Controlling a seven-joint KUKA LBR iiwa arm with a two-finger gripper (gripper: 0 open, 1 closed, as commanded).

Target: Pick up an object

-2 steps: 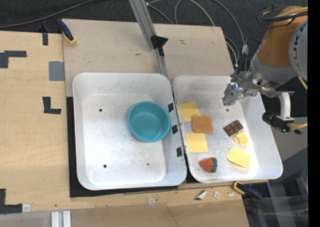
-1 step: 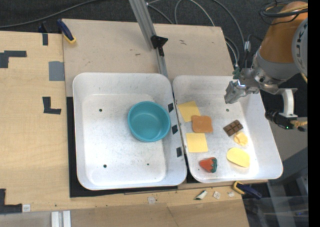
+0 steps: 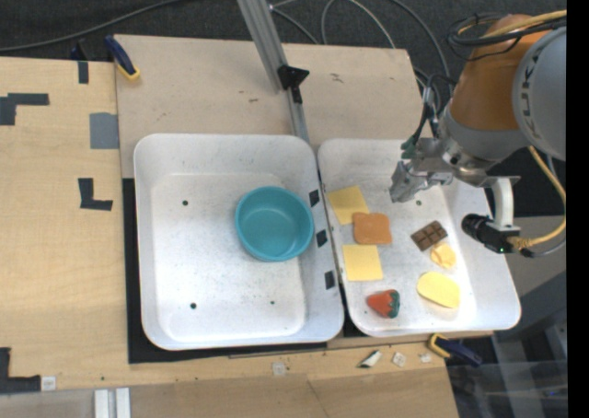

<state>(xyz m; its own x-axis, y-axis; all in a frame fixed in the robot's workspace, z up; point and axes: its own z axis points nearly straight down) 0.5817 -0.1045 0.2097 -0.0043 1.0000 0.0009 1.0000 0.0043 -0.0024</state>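
2 shallow white plastic bins side by side on wood counter [image 3: 55, 223]. Left bin [image 3: 156, 223]: round teal bowl [image 3: 273, 223], smooth. Right bin [image 3: 497, 310]: flat yellow squares [image 3: 348, 203] [image 3: 362, 262], orange-brown slab [image 3: 372, 228], dark ridged chocolate pc [image 3: 428, 237], 2 rounded yellow lumps [image 3: 440, 290] [image 3: 444, 256], red strawberry [image 3: 384, 303]. End effector [image 3: 406, 188] over right bin's upper part, nr top square; open/closed: can't tell.

a bowl [image 3: 273, 223] sits in the left bin [image 3: 166, 168]; food pieces (several, apart) lie in the right bin [image 3: 488, 310] beside it.
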